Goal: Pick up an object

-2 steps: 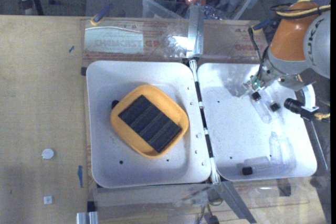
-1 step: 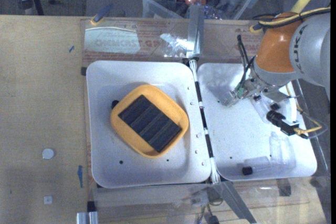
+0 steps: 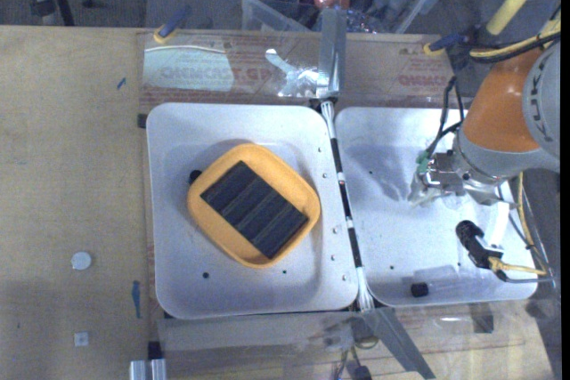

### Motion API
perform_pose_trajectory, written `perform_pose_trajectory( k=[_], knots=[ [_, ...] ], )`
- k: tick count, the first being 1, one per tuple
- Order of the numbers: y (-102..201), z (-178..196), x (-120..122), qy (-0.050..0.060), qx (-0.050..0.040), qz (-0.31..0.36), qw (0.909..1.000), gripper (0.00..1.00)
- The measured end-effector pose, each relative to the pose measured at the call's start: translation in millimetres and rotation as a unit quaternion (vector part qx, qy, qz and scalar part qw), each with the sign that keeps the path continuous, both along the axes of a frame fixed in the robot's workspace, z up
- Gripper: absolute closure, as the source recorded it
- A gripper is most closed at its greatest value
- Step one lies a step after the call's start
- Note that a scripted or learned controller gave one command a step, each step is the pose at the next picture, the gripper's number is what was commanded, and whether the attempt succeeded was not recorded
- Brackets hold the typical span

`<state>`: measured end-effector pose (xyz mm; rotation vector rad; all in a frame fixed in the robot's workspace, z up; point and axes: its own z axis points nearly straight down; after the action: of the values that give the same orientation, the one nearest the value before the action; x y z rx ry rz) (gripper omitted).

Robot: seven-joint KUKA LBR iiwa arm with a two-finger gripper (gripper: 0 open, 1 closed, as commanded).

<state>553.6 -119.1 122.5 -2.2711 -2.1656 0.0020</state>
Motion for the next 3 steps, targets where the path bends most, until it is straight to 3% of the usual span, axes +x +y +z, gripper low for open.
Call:
perform_pose_trajectory(
  k=[1,2,3],
  knots=[
    [21.0,125.1,-41.3,-0.003,-0.0011,0.107,0.9943,0.0],
    [0.5,110.6,26.3,-0.003,-0.0017,0.112,0.9937,0.0],
    [14.6,47.6,114.4,-0.005,-0.0022,0.234,0.9723,0.0]
  ],
)
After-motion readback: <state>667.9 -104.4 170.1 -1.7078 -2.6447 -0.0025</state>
